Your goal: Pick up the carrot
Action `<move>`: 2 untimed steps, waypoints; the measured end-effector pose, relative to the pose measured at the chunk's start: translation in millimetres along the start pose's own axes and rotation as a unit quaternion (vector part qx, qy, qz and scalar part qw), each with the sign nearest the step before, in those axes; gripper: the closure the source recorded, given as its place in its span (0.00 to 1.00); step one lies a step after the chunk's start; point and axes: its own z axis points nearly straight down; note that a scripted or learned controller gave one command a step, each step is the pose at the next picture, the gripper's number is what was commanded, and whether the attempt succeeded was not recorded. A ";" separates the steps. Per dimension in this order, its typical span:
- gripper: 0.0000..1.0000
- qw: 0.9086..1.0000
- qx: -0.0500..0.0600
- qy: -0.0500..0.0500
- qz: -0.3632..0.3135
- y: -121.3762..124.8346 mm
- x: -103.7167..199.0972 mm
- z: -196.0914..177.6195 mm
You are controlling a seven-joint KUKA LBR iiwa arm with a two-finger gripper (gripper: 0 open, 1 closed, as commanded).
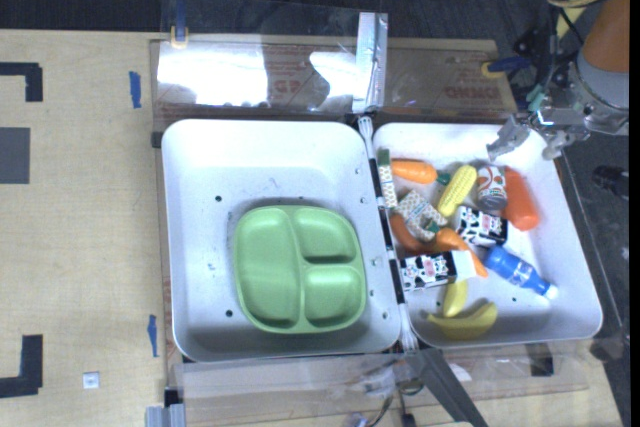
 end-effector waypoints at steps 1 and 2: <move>0.00 0.977 0.000 0.000 -0.214 20.4 42.8 30.6; 0.00 0.956 0.004 0.001 -0.293 33.8 81.8 111.2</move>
